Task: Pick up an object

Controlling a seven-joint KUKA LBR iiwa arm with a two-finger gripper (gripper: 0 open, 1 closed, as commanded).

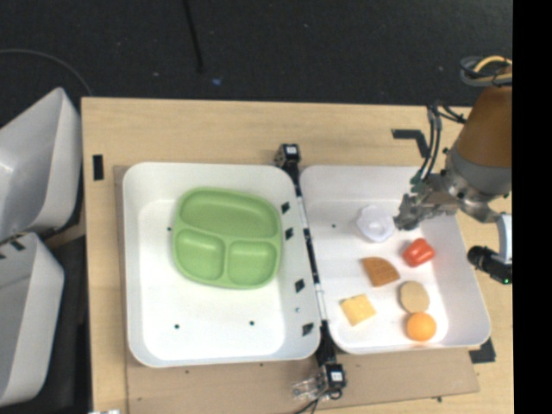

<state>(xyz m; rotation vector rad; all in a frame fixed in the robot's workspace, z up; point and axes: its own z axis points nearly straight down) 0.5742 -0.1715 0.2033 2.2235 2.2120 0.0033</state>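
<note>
Wooden bench (198, 132) on dark floor (259, 33) fills centre frame; gripper (407, 215) hangs over right bin (466, 317), finger state impossible to tell.

No legible text on the bench or in either bin.

No lettering, label, brand mark or number can be read on the pale wooden bench top (216, 132), the two shallow white plastic bins (147, 335), the green three-compartment plastic tray (228, 235) or the small food-shaped items in the right-hand bin; the small black clips (287, 154) at the bins' junction are too small and blurred to show any marking.
</note>
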